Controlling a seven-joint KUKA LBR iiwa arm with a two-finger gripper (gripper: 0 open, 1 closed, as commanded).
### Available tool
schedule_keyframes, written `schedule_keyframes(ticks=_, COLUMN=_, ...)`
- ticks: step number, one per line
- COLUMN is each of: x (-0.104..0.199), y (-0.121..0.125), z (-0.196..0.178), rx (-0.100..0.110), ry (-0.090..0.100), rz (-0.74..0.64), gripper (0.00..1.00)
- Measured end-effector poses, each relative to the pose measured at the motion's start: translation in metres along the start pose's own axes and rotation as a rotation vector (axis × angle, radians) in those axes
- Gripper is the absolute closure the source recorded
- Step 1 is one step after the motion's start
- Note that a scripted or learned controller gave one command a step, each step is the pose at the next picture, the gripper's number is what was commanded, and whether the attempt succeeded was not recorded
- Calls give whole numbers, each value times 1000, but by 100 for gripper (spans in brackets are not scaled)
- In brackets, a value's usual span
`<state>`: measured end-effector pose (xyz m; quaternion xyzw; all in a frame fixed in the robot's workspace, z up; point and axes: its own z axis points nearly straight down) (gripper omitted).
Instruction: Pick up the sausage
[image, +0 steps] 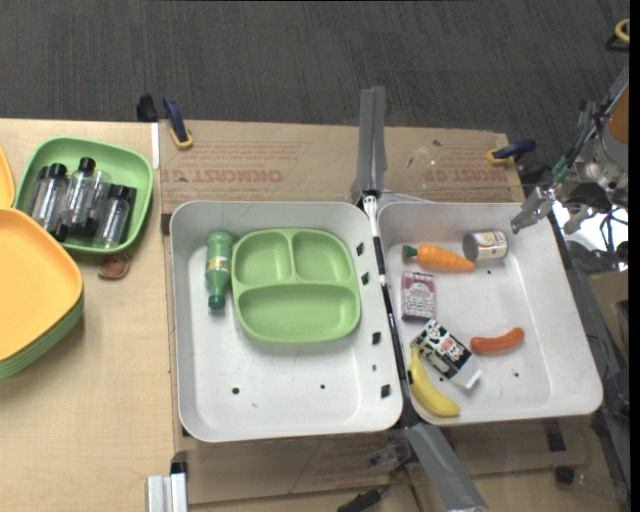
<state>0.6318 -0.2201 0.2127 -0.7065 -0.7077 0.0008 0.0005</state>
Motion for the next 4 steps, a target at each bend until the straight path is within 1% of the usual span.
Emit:
schedule_keyframes(ticks=1, x=77, y=-102, z=83, rx=2, ry=1, rz=-51, gripper=0)
schedule_keyframes(ticks=2, x=37, y=-141, z=122, rx=1, ry=1, rz=72, gripper=0)
schedule_keyframes(ticks=3, x=37, y=-141, z=114, rx=1, ry=1, rz=76, gripper=100)
schedule_keyframes(ticks=4, x=134, y=-123, z=22, rx=0, ry=0, rz=67, gripper=100)
